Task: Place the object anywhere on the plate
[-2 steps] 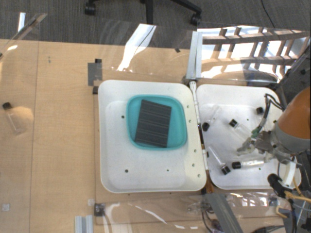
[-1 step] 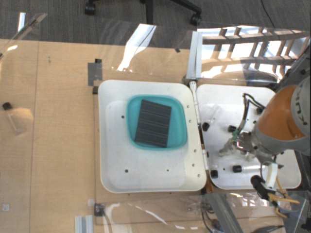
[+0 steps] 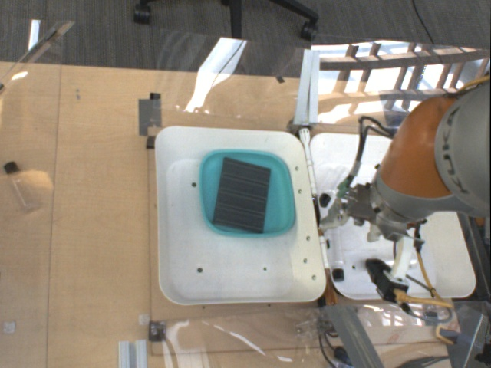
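The left white bin (image 3: 176, 274) holds a teal plate (image 3: 284, 198), and a dark ribbed rectangular block (image 3: 242, 195) lies on it. The arm's gripper (image 3: 360, 209) hangs over the right bin (image 3: 453, 278).

Single fixed camera above the bench (image 3: 77, 205), looking down at a slant, mid distance. Both white bins (image 3: 184, 274) in frame, floor strip along top, arm (image 3: 430, 159) enters from right.

I see bright, even light on the worktop (image 3: 92, 228). Glare streaks lie across its top edge and near the right bin (image 3: 453, 278), sunlit in slatted patches. The arm (image 3: 430, 152) looks soft and slightly blurred; the left bin (image 3: 176, 274) stays sharp, with faint shadows.
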`<state>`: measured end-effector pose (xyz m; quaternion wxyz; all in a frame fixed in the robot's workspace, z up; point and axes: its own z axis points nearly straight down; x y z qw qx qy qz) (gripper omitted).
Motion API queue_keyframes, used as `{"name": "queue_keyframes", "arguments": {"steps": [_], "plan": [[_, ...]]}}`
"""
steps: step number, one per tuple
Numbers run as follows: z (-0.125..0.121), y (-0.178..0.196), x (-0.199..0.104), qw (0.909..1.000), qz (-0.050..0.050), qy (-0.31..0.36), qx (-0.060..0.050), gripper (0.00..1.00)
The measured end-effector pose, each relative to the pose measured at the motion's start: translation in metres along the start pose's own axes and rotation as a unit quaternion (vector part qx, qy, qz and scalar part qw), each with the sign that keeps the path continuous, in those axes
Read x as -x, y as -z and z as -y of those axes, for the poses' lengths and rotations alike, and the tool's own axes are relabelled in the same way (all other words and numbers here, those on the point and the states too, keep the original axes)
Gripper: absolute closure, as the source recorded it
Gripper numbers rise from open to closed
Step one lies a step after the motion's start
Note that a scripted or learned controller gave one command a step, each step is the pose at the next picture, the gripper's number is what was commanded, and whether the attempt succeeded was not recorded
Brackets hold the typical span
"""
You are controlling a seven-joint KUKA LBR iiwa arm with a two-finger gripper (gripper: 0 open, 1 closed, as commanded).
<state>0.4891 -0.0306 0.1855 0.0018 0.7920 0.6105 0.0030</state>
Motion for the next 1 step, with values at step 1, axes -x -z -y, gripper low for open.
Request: {"name": "queue_keyframes", "arguments": {"steps": [1], "plan": [[-0.0162,-0.0276,0.0658,0.9997,0.001,0.025,-0.002,0.00]]}}
